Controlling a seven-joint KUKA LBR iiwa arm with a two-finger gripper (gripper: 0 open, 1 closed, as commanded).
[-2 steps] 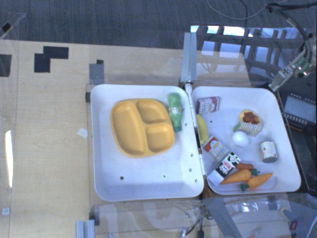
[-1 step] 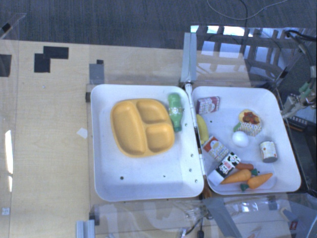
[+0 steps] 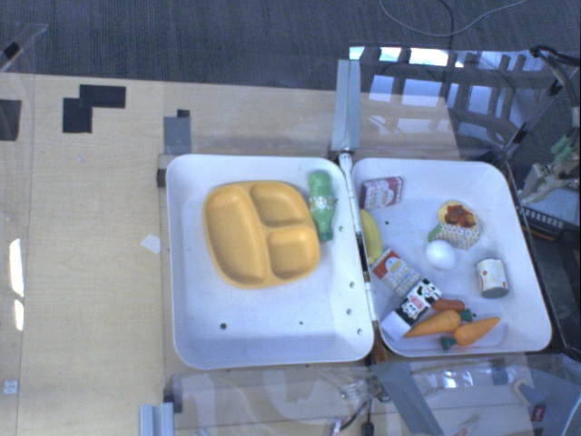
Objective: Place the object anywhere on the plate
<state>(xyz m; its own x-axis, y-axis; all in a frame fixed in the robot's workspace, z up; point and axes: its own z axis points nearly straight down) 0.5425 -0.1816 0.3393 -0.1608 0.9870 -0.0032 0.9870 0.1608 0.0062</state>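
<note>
With no tool visible to judge (its state I cannot tell), lift the green bottle (image 3: 320, 204) cleanly and set it well inside the yellow plate (image 3: 261, 232), clear of the rim.

Pale wooden bench (image 3: 91, 271), dark grey carpet floor (image 3: 182, 25), loose cable (image 3: 427, 12) lying on it

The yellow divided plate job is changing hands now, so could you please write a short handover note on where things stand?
Yellow three-compartment plastic plate: in the left white bin, nothing on it.
Green plastic bottle: lies beside the plate's right edge, in the same bin.
Right white bin: orange toy carrots, white egg, small cartons, a can, a cupcake.
Done: nothing placed.
Left: pick one object, set it on the plate.
</note>
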